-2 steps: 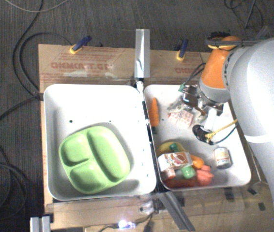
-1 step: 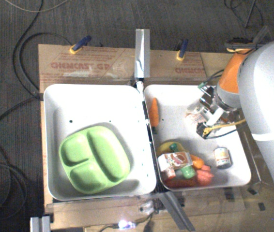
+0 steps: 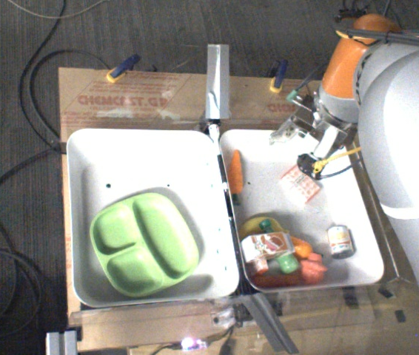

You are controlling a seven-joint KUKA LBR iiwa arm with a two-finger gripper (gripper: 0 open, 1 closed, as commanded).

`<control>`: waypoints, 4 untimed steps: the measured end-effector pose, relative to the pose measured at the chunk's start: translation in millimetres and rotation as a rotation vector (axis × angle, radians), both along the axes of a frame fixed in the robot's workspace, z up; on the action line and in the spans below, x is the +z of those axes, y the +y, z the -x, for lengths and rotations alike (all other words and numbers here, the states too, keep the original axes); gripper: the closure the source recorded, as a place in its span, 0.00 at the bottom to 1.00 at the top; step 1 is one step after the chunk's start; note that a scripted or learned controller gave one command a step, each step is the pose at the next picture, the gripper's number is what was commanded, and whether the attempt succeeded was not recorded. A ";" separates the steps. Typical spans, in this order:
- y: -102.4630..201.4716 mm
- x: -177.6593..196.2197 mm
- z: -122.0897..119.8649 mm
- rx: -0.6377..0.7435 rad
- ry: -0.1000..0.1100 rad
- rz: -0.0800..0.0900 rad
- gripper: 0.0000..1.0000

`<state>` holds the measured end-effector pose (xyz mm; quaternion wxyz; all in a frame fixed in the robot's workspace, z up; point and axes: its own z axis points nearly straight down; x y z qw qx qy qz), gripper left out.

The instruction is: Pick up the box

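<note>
The box (image 3: 266,245) is a small white and red carton lying in the near part of the right bin (image 3: 365,220), wedged among toy food. My gripper (image 3: 298,140) hangs over the far right corner of that bin, well behind the box and apart from it. It sits just above a flat red and white packet (image 3: 300,186). Nothing shows in its grasp.
Around the box lie a yellow piece (image 3: 252,225), a green piece (image 3: 289,263) and orange-red pieces (image 3: 309,268). A small can (image 3: 340,241) stands to its right, a carrot (image 3: 235,170) by the left wall. A green divided plate (image 3: 145,242) fills the left bin (image 3: 91,154).
</note>
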<state>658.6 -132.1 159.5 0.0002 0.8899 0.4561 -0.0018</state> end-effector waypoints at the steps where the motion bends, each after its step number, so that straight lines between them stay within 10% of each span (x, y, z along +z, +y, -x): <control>1: 13.6 24.1 -9.1 -0.080 0.001 0.000 0.00; 2: -22.8 -54.8 18.2 -0.037 -0.022 0.000 0.00; 4: -70.0 -56.5 37.3 -0.048 -0.041 -0.007 0.00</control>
